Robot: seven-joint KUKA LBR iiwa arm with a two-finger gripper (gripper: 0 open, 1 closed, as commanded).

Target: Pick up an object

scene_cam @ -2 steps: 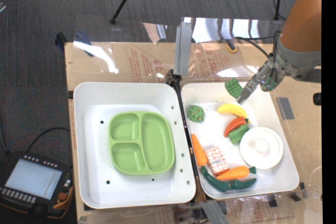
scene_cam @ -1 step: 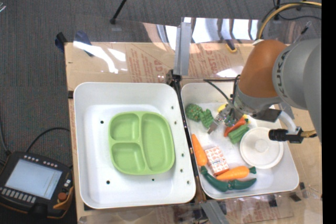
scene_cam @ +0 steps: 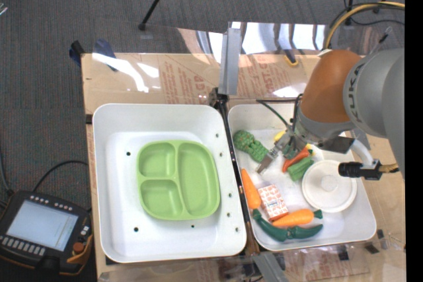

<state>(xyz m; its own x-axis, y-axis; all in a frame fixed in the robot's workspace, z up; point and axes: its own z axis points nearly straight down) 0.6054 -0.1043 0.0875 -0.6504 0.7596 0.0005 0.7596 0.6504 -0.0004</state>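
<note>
My gripper (scene_cam: 269,158) reaches down into the right bin (scene_cam: 365,221), just right of a knobbly green toy vegetable (scene_cam: 246,141) and above the upper end of an orange carrot (scene_cam: 249,188). Its tip lies close to the green vegetable; nothing shows as held. Right beside the gripper sit a small orange piece and a green piece (scene_cam: 298,163). Lower in the bin lie a red-and-white carton (scene_cam: 272,201), a second carrot (scene_cam: 295,216) and a dark green pepper (scene_cam: 288,232). A white bowl (scene_cam: 328,185) stands at the right.
The left bin (scene_cam: 112,142) holds a light green divided plate (scene_cam: 178,179). The arm's grey body and orange band (scene_cam: 330,92) hang over the right bin's far right corner. A teach pendant (scene_cam: 39,228) lies at lower left, off the bench.
</note>
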